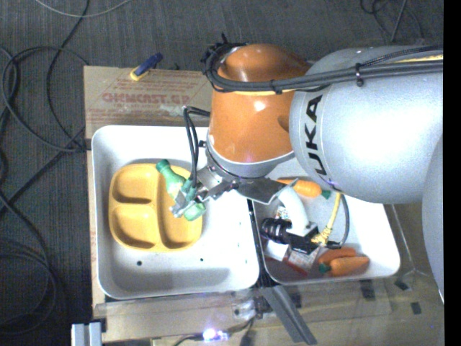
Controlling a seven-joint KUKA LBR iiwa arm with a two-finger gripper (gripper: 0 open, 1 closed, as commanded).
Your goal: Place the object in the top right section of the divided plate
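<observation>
A yellow divided plate (137,207) lies in the left white bin (173,272). Over the plate's right-hand long section my gripper (186,202) reaches down from the orange-banded wrist (252,121). A small green bottle (173,182) with a pale cap end sits between the fingers, its neck pointing up-left over the plate's upper right part. The bottle's lower end is partly covered by the fingers, which are shut on it.
The right white bin (382,254) holds a dark bottle (284,233), two orange carrot-like toys (344,264), a white item and a yellow piece (333,218). The big grey arm covers much of that bin. A cardboard sheet (144,99) lies behind the left bin.
</observation>
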